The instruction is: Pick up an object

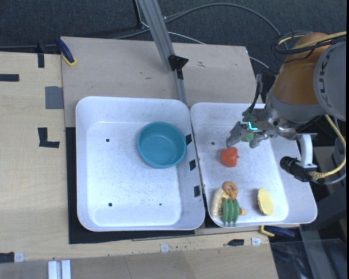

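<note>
Tan bench (23, 156) against dark, perhaps carpeted, floor (58, 7).

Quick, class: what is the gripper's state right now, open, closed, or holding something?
Gripper: open, holding nothing; it hangs over the right bin, just above the red toy.

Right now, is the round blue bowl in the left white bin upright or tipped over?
Upright. The round blue bowl shows its open mouth and inner floor to the overhead camera, sitting flat in the left white bin.
</note>
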Motion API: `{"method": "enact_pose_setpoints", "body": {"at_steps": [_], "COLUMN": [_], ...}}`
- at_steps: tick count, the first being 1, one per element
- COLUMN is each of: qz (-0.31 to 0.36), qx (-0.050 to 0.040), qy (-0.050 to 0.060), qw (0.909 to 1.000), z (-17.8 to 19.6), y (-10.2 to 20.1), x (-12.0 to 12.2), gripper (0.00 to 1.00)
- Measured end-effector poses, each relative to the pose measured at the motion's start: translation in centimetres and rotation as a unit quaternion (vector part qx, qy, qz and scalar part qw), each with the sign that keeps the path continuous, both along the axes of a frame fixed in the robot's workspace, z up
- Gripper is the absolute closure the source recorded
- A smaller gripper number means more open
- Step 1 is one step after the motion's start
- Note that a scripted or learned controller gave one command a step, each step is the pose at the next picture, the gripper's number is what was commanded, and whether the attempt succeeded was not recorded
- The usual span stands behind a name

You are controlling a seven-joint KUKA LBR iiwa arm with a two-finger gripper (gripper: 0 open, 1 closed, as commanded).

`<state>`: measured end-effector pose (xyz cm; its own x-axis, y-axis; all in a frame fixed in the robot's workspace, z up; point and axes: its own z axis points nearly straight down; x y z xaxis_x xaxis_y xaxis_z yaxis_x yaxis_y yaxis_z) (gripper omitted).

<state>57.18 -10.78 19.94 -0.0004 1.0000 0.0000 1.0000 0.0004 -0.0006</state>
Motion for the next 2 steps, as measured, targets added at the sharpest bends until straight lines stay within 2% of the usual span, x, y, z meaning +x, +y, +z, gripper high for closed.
{"method": "enact_pose_setpoints", "body": {"at_steps": [1,2], "qz": [0.000,0.000], "qx": [0.0000,0.0001], "qy": [0.000,0.002], "qw": [1.0000,1.0000], "z": [0.0,-4.3], "y": [0.0,-0.4], "x": [0.0,0.1], "gripper": [0.00,0.00]}}
